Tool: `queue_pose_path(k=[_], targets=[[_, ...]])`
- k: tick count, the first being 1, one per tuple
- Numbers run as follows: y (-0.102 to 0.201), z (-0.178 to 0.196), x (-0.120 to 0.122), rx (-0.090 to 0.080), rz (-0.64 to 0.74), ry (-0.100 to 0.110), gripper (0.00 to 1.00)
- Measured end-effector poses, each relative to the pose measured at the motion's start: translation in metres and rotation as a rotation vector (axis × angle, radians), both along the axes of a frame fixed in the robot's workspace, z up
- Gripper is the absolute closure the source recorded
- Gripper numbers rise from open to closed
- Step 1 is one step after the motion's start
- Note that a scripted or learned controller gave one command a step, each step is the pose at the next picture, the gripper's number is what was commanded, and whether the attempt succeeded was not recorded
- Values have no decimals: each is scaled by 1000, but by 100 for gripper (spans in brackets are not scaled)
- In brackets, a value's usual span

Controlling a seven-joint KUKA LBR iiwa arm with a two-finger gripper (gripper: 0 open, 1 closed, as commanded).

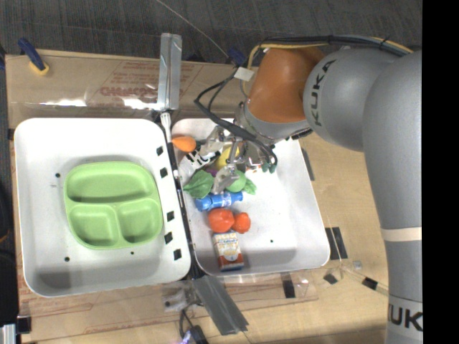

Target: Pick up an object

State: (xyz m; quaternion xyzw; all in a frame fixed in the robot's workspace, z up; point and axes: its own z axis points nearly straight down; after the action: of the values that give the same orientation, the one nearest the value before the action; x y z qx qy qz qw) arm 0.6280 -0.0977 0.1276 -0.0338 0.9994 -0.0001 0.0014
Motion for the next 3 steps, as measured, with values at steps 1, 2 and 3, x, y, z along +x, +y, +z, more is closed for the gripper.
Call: queue_pose_path(k=[1, 2, 3], targets=[[-17, -33, -55, -1, -16, -7, 0], [-12, -32, -112, -1, 27, -19, 0], [-12, -36, -48, 1, 168, 3, 0]])
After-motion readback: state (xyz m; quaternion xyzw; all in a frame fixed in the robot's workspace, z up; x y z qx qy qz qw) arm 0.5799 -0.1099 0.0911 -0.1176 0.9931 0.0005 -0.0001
